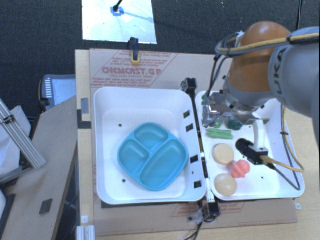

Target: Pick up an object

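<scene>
Bright, even light falls from overhead. The left bin glares white, shadows are soft, and everything looks slightly blurred and grainy.

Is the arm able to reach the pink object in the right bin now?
Probably yes. The pink object lies uncovered in the right bin, beige discs beside it but not on it, and the tool is above the same bin.
</scene>
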